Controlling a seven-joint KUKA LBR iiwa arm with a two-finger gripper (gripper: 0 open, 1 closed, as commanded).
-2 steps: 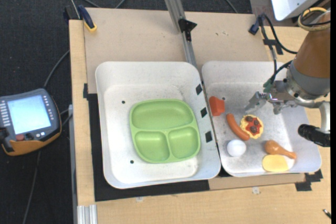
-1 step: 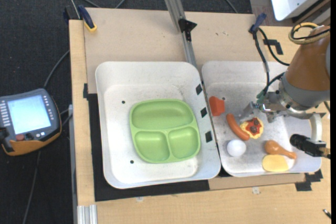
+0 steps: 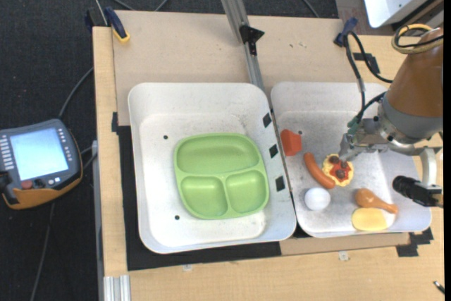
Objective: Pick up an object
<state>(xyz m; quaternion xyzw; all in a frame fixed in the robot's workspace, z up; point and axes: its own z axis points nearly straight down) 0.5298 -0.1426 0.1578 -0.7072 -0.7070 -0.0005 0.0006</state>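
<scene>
The right bin (image 3: 317, 106) holds several toy foods: an orange block (image 3: 291, 142), a hot dog sausage (image 3: 318, 170), a small pizza slice (image 3: 338, 171), a white ball (image 3: 316, 198), a chicken drumstick (image 3: 373, 199) and a yellow piece (image 3: 371, 220). My gripper (image 3: 348, 146) reaches down from the right, its tips just above the pizza slice's upper right edge. The fingers look close together, with nothing visibly between them.
The left bin (image 3: 151, 109) carries a green divided plate (image 3: 220, 174). A grey metal pole (image 3: 232, 3) slants down to the seam between the bins. A teach pendant (image 3: 35, 162) lies left of the bench. Cables run across the bench's back.
</scene>
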